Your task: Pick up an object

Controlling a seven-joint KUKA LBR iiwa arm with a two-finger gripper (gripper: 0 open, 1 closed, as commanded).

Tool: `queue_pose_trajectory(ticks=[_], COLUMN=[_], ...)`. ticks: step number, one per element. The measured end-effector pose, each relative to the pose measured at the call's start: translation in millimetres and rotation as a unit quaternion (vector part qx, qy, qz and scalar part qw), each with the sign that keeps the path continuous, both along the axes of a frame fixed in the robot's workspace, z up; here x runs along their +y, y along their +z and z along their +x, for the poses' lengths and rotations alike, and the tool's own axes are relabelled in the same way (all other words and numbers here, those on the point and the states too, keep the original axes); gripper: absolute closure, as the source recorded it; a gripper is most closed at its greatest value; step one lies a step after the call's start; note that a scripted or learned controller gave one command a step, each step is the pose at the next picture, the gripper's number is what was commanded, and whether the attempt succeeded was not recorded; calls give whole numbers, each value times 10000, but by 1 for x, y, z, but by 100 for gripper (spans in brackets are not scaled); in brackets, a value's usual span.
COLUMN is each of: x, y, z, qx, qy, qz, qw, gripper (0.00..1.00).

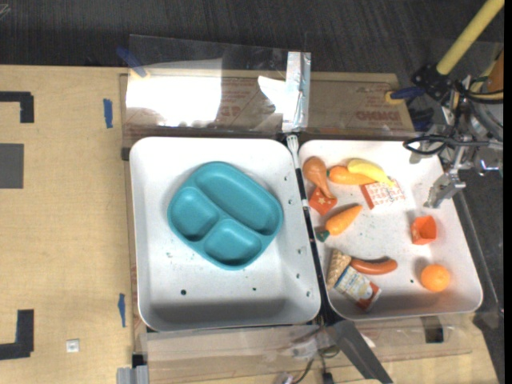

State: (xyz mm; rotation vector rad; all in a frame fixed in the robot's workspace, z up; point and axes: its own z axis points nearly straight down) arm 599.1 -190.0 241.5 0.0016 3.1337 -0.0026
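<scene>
The right white bin (400, 242) holds several toy foods. Among them are a brown drumstick (318, 174), a yellow banana (366, 168), a carrot (342, 219), a red-and-white box (382, 193), a sausage (374, 266), a snack packet (354, 283), an orange cup (424, 229) and an orange fruit (434, 278). My gripper (442, 192) hangs over the bin's far right side, just up and right of the orange cup and right of the box. Nothing is seen held in it.
The left white bin (152, 214) carries a teal divided plate (226, 213). A clear plastic panel (208, 94) stands behind the bins. Cables (436, 138) and a yellow pole (478, 24) crowd the upper right. The brown bench (56, 254) stretches to the left.
</scene>
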Motion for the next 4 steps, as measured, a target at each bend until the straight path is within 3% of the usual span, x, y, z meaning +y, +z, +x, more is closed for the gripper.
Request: queue_pose_trajectory(ticks=[1,2,3,4], x=[14,32,97,66], y=[-113,-153,-152,-152], z=[58,35,15,-68], qx=[40,-12,-10,-11], qy=[734,921,697,847], qz=[18,-7,3,-17], qw=[9973,9957,9976,9964], gripper=[0,0,0,0])
